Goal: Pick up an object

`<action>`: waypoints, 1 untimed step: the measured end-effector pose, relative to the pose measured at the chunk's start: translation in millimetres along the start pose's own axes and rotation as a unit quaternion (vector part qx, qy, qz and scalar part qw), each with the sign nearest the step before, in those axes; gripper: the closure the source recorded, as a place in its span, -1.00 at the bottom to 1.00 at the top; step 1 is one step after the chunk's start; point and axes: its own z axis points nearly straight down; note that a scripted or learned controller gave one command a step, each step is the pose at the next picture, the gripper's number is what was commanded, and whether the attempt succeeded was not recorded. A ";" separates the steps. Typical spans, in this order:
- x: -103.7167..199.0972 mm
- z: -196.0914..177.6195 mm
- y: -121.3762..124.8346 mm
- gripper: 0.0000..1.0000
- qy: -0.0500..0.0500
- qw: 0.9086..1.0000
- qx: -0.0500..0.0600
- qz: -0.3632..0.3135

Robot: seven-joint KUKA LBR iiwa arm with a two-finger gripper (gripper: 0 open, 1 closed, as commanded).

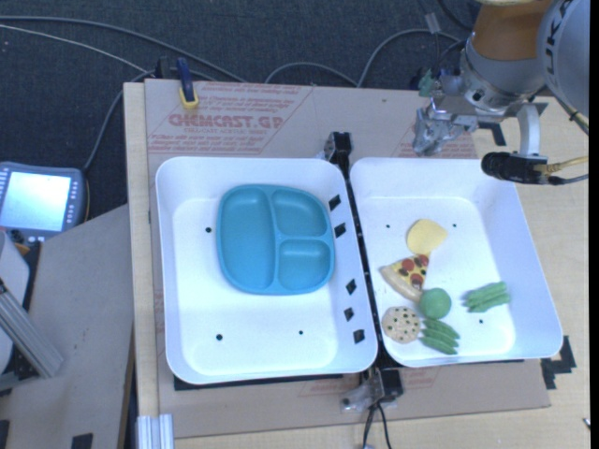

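Note:
The right bin [496, 195] holds several toy foods: a yellow piece [426, 235], a pizza slice [406, 275], a round green piece [434, 302], a cookie [401, 324], a green pod [440, 337] and green beans [488, 296]. My gripper [431, 140] hangs above the far rim of the right bin, up and away from all the toys. Nothing shows between its fingers.
A blue divided plate [276, 239] lies in the left bin [187, 279]. A row of black clips [348, 251] marks the wall between the bins. A cardboard sheet [234, 115] lies behind them, and cables run across the dark floor beyond.

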 end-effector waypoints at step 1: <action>51.9 14.4 -3.4 1.00 0.000 1.000 0.000 0.000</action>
